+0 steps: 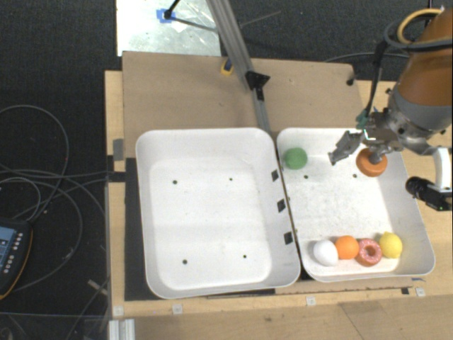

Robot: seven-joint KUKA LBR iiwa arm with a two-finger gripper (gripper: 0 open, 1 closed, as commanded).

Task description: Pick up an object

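My pincer (pixel 356 149) hangs over the far part of the right bin (pixel 333 197), reaching in from the right with my grey wrist and orange band above it. One grey finger (pixel 342 149) juts out to the left; the other is lost against an orange round object (pixel 371 163) that sits right at the tip. I cannot tell how wide the pincer stands, nor whether that orange piece is between the fingers or merely lying under them.

A green ball (pixel 295 158) rests in the far left corner of the same bin, apart from my pincer. Along the near wall four things lie in a row, touching or nearly so: a white egg shape (pixel 325 252), an orange ball (pixel 347 246), a pink ringed doughnut (pixel 369 252) and a yellow lemon shape (pixel 391 244).

The left bin (pixel 212 211) sits just beside the right one on the bench (pixel 177 91).
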